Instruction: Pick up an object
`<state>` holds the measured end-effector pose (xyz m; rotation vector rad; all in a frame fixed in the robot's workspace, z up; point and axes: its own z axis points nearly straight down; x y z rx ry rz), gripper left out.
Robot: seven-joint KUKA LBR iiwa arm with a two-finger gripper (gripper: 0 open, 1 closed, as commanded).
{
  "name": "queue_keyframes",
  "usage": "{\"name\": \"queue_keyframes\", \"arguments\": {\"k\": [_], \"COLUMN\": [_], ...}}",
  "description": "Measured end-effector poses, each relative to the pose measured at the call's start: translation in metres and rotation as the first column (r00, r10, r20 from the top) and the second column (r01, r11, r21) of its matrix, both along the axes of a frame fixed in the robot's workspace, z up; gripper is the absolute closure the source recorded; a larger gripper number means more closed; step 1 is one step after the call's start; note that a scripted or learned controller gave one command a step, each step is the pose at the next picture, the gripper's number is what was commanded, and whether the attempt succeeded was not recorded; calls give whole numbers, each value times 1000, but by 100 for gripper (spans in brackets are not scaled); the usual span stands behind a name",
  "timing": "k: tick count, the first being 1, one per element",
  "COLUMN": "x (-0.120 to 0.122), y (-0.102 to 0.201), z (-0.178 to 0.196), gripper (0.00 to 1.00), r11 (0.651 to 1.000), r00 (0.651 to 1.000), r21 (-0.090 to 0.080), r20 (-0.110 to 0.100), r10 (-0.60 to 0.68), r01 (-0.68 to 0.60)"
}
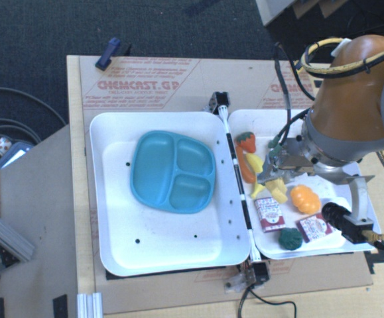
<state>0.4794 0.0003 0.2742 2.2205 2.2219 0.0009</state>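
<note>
1. Left shallow white bin (pixel 109 177): holds one light blue plastic divided plate (pixel 173 171) with three compartments, lying flat near the bin's middle.
2. Right shallow white bin (pixel 261 119): joined to the left bin along a black-clipped rim; holds the small toy items listed below.
3. Orange toy carrot with green top (pixel 247 152): lies at the bin's left side, beside the dividing rim.
4. Yellow toy pieces (pixel 274 189): cluster just below the gripper.
5. Round orange toy fruit (pixel 304 199): sits right of the yellow pieces.
6. Red-and-white small packet (pixel 269 214): lies below the yellow pieces; a second similar packet (pixel 314 227) lies further right.
7. Dark green round toy (pixel 289 238): rests near the bin's front edge, between the two packets.
8. Grey arm with orange band (pixel 354 91): reaches over the right bin.
9. Two-finger gripper (pixel 271 167): low over the carrot and yellow pieces; finger spacing cannot be told, nor any object held.
</note>
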Motion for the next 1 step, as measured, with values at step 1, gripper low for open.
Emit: {"name": "queue_keyframes", "arguments": {"k": [1], "x": [0], "y": [-4], "z": [-6], "gripper": [100], "r11": [1000], "r00": [1000], "r21": [0], "r20": [-4], "r10": [-1], "r01": [1]}}
